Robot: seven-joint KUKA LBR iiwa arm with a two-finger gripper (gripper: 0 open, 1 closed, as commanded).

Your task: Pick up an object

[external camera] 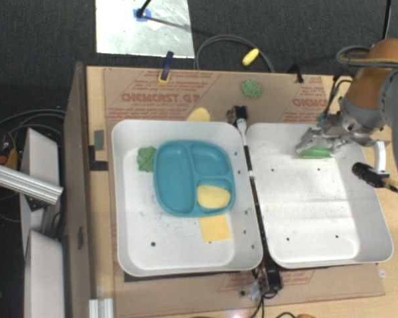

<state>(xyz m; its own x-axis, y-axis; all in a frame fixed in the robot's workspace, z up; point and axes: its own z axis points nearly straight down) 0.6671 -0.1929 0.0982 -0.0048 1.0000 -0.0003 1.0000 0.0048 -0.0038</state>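
The brown cardboard sheet under the two bins carries red printed lettering. In the upper left of the frame it reads roughly "CHEMCAST GP", seen upside down. A second red print sits in the upper right, partly hidden and too blurred to read surely.

Two shallow white bins sit side by side: the left bin and the right bin. One teal divided tray lies in the left bin, with three compartments. Yellow pieces number four: one rounded piece in the tray, one flat square just below the tray, one behind the left bin's rim, and one small one beyond the board. Green items number three (shapes hard to tell): one beside the tray, one on the board, one in the right bin.
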